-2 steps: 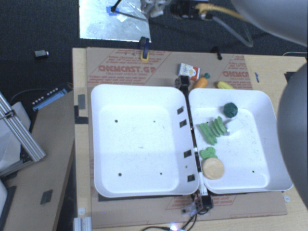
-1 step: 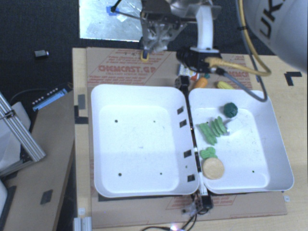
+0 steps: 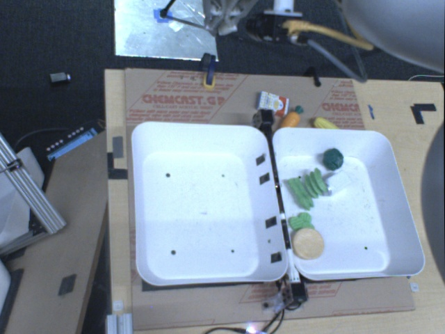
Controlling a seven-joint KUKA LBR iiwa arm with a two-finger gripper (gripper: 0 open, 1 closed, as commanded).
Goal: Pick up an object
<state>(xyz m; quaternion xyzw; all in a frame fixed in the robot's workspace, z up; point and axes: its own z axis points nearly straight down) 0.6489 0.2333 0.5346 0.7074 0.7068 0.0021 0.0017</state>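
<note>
Claw [image 3: 224, 21] hangs well above the bench at the top of the view, far behind the right bin [image 3: 389, 186]; we can't tell its state from this angle. Our candidates all lie in the right bin's left half: dark green ball [image 3: 333, 158] toward the back, light green ridged piece [image 3: 308, 188] nr the middle, tan round disc [image 3: 307, 243] at the front w/ a small green bit [image 3: 300, 221] touching its back edge. We judge all to be light plastic toys, stiff, prob. a bit slick. Ball looks easiest: it sits apart, so we'd pinch across its widest part.
</note>
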